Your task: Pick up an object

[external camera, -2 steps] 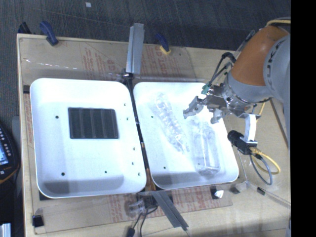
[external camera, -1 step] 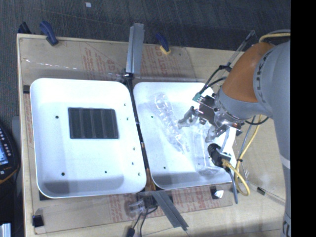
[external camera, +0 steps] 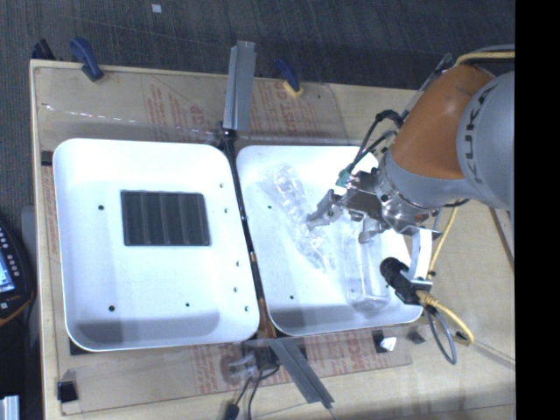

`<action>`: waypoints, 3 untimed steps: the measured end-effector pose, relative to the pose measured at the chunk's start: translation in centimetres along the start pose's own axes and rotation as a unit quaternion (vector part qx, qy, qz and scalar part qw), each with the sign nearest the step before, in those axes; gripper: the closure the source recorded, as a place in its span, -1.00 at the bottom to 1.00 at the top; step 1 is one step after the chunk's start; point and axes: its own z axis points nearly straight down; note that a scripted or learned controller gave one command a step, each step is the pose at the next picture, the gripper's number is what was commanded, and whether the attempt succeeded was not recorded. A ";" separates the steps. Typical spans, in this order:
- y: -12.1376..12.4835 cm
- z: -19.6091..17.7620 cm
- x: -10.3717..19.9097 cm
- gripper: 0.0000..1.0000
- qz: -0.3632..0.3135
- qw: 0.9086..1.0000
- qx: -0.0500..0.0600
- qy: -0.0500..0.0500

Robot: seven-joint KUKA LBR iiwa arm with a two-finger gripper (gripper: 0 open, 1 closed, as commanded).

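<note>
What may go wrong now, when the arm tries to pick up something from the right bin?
1. The clear plastic items in the right bin are transparent and hard to tell from the white floor, so the gripper may close beside them.
2. They lie bunched together, so a grasp may drag or lift several at once.
3. Another clear item lies near the bin's wall, leaving little room for the gripper.

Both bins are glossy white: the left bin has a dark grey ribbed rectangular panel in its floor, while the right bin holds clear, colourless plastic items. The arm is grey with an orange band and trails a yellow cable. The surface is pale tan with faint red printed lettering, blue clamps on its far edge
</note>
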 end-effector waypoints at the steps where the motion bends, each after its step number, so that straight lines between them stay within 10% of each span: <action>1: -0.4 -5.1 0.9 -1.00 -0.008 1.000 0.000 0.000; 2: 3.6 -4.5 -3.9 -1.00 -0.065 0.998 0.000 0.000; 3: 0.7 -4.6 -5.8 -1.00 0.101 0.995 0.002 0.000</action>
